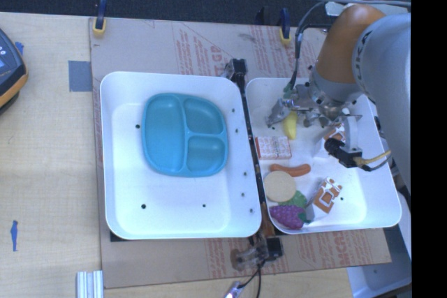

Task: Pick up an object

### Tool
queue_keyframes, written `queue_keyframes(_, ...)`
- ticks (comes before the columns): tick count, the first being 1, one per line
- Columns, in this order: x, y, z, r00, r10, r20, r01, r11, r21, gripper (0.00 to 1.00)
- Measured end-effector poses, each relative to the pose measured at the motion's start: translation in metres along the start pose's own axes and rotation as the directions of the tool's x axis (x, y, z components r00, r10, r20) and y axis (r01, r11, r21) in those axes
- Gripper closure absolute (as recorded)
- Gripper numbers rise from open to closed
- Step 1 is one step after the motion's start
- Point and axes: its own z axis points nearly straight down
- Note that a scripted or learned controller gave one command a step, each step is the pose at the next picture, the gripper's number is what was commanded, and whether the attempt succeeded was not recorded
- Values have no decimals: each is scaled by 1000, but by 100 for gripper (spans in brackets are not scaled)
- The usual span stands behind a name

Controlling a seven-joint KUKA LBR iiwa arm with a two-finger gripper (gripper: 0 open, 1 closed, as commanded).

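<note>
Your arm's gripper [290, 115] hangs low in the right bin [377, 209], its jaws pinching a yellow banana [290, 126] beside toy food.

Arm [380, 45]: bulky grey casing, rounded. Orange band [346, 38] above wrist, glossy. Dark cable loops beside the band. Wrist hardware metallic grey with small black and white parts, details blurred.

left bin [112, 150]: holds blue divided plate [185, 134]
bench: cardboard sheet [202, 49], two clamps [100, 14] at far edge
far left: dark device with orange edge [8, 73]
</note>
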Motion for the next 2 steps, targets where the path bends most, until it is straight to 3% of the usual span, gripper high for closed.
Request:
queue_keyframes(1,-1,0,-10,1000,-2,0,2,1000,2,100)
queue_keyframes(2,41,-53,-100,1000,1,-2,-1,1000,-1,100)
